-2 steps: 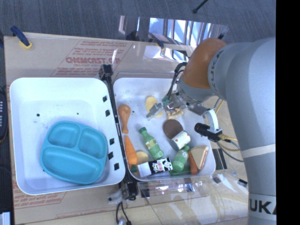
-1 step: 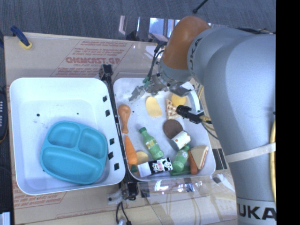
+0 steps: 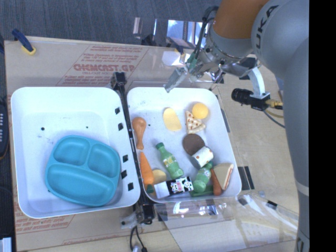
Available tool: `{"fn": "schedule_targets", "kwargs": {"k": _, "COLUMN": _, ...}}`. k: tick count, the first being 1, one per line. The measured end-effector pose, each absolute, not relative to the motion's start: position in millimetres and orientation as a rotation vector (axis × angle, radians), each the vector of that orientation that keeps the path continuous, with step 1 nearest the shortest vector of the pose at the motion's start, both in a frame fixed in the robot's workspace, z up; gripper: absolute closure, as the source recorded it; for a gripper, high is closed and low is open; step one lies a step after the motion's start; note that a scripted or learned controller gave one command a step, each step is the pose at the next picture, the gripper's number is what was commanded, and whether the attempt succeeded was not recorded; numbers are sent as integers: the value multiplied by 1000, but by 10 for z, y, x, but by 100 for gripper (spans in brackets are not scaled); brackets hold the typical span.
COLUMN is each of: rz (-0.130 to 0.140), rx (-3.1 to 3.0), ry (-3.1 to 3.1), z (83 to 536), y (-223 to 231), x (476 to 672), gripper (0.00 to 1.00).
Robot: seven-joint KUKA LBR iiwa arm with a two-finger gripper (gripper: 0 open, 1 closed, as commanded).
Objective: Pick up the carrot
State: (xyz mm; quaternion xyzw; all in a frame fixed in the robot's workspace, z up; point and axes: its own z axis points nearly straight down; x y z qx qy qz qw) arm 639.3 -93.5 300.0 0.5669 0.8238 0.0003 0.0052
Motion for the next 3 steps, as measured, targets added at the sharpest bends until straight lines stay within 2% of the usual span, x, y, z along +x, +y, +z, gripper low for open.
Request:
{"fn": "schedule_targets", "kwargs": {"k": 1, "rz": -10, "rx": 1284, "ry": 2873, "z": 2870, "y": -1186, "x": 6112, "gripper": 0}}
{"fn": "schedule_targets", "kwargs": {"k": 2, "rz": -11, "rx": 1226, "ry": 2905, "z": 1994, "y": -665, "x": 5619, "gripper": 0}}
{"fn": "schedule_targets", "kwargs": {"k": 3, "rz": -5, "rx": 1072, "ry": 2962, "z": 1890, "y": -388, "x": 4951, "gripper": 0}}
